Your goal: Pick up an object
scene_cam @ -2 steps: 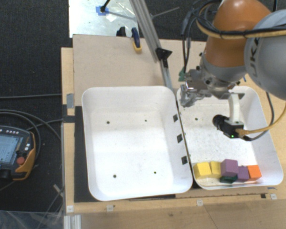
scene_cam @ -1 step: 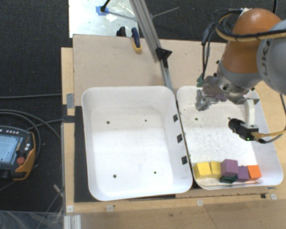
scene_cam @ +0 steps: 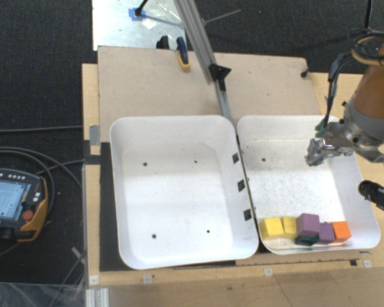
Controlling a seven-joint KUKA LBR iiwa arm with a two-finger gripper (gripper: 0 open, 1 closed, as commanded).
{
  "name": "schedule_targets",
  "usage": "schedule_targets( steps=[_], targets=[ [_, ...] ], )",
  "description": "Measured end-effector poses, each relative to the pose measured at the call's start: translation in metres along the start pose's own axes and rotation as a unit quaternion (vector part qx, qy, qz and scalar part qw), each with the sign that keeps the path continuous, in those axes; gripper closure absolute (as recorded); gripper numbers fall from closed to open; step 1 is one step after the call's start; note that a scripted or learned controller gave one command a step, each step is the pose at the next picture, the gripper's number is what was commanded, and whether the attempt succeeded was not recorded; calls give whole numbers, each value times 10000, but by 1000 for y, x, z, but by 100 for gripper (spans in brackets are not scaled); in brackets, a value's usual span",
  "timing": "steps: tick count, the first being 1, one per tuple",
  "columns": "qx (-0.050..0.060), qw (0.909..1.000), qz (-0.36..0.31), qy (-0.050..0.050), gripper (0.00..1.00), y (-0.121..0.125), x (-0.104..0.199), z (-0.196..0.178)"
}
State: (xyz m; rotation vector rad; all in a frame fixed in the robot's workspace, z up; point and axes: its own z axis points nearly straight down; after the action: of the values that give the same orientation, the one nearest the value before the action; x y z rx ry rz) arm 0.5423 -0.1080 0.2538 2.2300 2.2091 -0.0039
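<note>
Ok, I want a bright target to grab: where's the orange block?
The orange block sits in the right bin's near right corner, ending the row, right beside the purple block.

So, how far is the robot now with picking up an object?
Nothing looks picked yet. The yellow blocks, purple blocks, dark green block and orange block all lie along the right bin's near edge. The gripper hangs above the bin's far side. Reaching, grasping and lifting remain.

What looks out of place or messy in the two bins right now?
Nothing looks spilled or damaged. The blocks are all bunched in the near corner of the right bin: a yellow block, purple block, orange block and a dark green piece wedged under the purple one. The gripper hovers above the bin's far side.
</note>
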Motion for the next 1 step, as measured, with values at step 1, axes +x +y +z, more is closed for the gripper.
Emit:
schedule_targets(
  steps=[1],
  targets=[
    [13,10000,-89,31,100,-31,56,20]
  ],
)
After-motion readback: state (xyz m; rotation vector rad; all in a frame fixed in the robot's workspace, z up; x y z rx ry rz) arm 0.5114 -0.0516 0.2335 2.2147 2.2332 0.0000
